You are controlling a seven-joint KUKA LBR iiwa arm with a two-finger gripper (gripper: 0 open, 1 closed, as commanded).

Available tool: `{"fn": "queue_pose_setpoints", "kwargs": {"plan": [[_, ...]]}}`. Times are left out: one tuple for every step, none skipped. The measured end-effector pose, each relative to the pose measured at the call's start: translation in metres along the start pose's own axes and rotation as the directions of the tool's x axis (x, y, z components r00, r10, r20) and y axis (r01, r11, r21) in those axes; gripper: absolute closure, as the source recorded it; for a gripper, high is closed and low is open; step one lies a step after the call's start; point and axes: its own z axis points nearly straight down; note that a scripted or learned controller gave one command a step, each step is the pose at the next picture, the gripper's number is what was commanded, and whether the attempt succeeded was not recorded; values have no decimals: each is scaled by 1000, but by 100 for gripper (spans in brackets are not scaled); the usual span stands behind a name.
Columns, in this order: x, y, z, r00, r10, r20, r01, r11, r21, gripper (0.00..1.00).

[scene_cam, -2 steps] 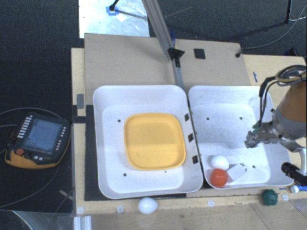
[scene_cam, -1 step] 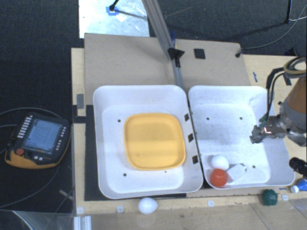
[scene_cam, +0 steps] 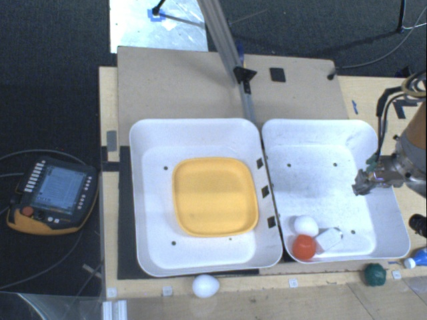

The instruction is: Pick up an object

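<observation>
Gripper (scene_cam: 361,183) sits above right bin (scene_cam: 320,139); finger state cannot be told. Red ball (scene_cam: 305,247) lies near front.

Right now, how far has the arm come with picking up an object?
Nothing looks picked up yet. The red ball, the white ball and a small white block all lie in the right white bin, at its near corner. The two-finger gripper hangs over that bin's right side, apart from them. Reaching, grasping and lifting are left.
</observation>
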Motion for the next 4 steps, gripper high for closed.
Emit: {"fn": "queue_pose_setpoints", "kwargs": {"plan": [[47, 12, 4, 1000, -4, -2, 4, 1000, 1, 100], [99, 35, 9, 1000, -5, -2, 5, 1000, 1, 100], [151, 58, -6, 1000, -5, -2, 5, 1000, 0, 100], [203, 68, -4, 1000, -4, -2, 4, 1000, 2, 100]]}}
